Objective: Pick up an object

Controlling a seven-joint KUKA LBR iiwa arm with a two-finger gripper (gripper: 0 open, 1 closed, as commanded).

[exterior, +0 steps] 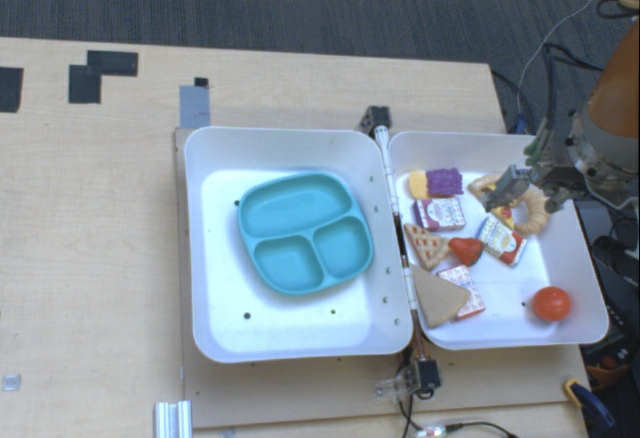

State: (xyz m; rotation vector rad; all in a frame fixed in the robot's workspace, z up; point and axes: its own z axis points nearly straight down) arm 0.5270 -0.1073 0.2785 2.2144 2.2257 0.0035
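Note:
The right bin (592, 278) holds several toy foods. Among them are a purple block (444, 181), a yellow piece (418, 186), a purple-and-white packet (441, 214), a waffle-like wedge (428, 246), a red strawberry (466, 250), a small carton (501, 239), a tan sandwich wedge (438, 296) and an orange-red ball (551, 303). My gripper (508, 186) hangs low over the bin's upper middle. It sits between a tan piece (482, 187) on its left and a tan ring (538, 211) on its lower right. I see nothing clearly held.
The left bin (195, 256) holds a teal divided plate (303, 231). A metal clamp (377, 118) sits at the top of the ridge between the bins. Cables (560, 46) hang at the upper right, beside the arm (612, 116).

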